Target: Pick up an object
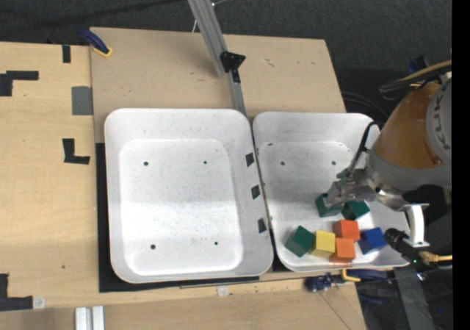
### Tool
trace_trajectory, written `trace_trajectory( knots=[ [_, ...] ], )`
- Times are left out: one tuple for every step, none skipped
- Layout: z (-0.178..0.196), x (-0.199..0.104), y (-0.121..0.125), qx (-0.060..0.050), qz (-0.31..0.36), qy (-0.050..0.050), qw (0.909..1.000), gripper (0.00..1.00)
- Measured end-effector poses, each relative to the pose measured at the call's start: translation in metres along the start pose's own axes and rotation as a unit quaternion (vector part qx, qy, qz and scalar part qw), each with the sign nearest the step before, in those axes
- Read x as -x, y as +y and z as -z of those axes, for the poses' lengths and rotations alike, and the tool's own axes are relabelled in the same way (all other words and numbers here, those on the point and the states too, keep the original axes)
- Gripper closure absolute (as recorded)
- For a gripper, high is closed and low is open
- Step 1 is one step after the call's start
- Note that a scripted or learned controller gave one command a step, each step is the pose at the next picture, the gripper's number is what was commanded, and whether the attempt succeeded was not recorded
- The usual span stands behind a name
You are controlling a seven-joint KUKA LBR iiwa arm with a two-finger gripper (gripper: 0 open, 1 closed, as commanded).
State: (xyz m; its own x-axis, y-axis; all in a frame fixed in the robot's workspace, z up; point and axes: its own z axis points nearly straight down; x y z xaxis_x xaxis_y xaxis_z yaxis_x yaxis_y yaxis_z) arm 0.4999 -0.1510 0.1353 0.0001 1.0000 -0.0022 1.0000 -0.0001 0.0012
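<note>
On your far left the bench [44, 137] lies bare apart from a few dark tape marks, and the left bin [180, 196] gives you wide open floor from rim to rim. A grey pole [209, 16] slants down from the top to where the two bins meet. In the right bin [308, 152] the upper half is open, while the blocks crowd the lower right corner, close to the near rim — a green block [299, 240], a yellow block [324, 242], two orange blocks [345, 239] and a blue block [372, 239]. Just above them the jaws [339, 196] sit low over a dark green block [324, 206], with another dark green block [357, 209] touching at their right — whether they are open or closed you cannot tell, nor whether anything is held. The arm [411, 137] fills the right edge.
</note>
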Motion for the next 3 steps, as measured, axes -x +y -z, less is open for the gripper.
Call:
trace_trajectory(
  knots=[
    [0.044,-0.004,-0.005,0.000,0.001,0.001,1.0000,1.00],
    [0.107,-0.005,-0.002,0.002,0.001,0.000,1.0000,1.00],
    [0.135,-0.005,-0.001,0.000,0.001,0.001,1.0000,1.00]
  ],
)
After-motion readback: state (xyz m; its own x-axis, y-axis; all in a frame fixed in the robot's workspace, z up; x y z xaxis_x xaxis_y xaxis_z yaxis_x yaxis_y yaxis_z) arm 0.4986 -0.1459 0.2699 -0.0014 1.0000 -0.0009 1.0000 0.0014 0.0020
